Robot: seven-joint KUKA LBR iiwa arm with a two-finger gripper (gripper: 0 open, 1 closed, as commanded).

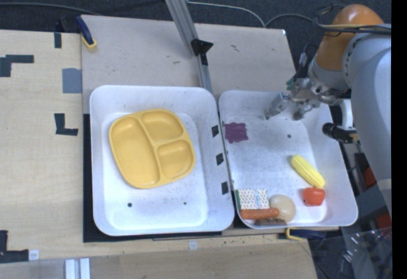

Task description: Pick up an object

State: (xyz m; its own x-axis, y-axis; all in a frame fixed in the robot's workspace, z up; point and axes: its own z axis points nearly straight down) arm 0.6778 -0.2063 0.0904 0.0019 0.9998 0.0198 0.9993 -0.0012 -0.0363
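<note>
End effector [287, 108] over right bin [331, 163]

Two bins side by side on the bench, their inner walls touching. Left bin [102, 163]: a divided tray [151, 147] lies in its upper-left part, lower part bare. Right bin [337, 176]: a flat patch [236, 131] near the left wall, toward the far end; corn cob [308, 170] right of centre, lying at a slant; tomato [313, 196] just below the cob, close to it. Along the near wall, left to right: a small patterned packet [253, 197], a sausage [259, 213] just below the packet, and a rounded item [283, 206] at the sausage's right end, touching it. Gripper [287, 106] sits over the far end of the right bin, well apart from all items. A slanted pole [178, 4] stands behind the bins, above their junction.
</note>
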